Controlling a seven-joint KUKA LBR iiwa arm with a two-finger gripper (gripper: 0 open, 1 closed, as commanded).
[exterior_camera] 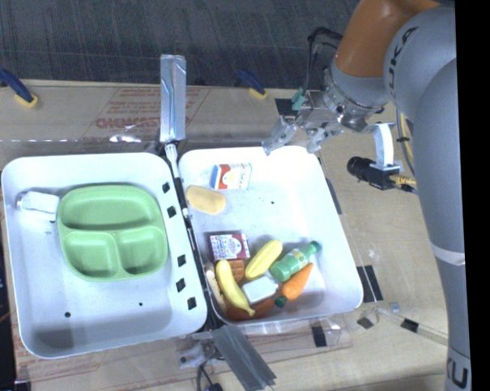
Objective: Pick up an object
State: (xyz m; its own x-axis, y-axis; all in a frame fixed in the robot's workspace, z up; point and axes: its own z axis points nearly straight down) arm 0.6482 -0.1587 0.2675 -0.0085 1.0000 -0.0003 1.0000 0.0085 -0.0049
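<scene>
Green tray sits in the bin left of the right bin. Targets cluster at that bin's near edge: banana, bottle. Gripper, fingers spread, empty, hovers over its far rim; descend on the isolated yellow piece.

The clear-fingered two-finger gripper hangs above the right shallow white plastic bin's far rim; below it lies a small red-and-white carton.

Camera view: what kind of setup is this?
Likely a lab pick-and-place test bench: two white bins clamped side by side, toy food such as a banana, and a green divided tray.
</scene>
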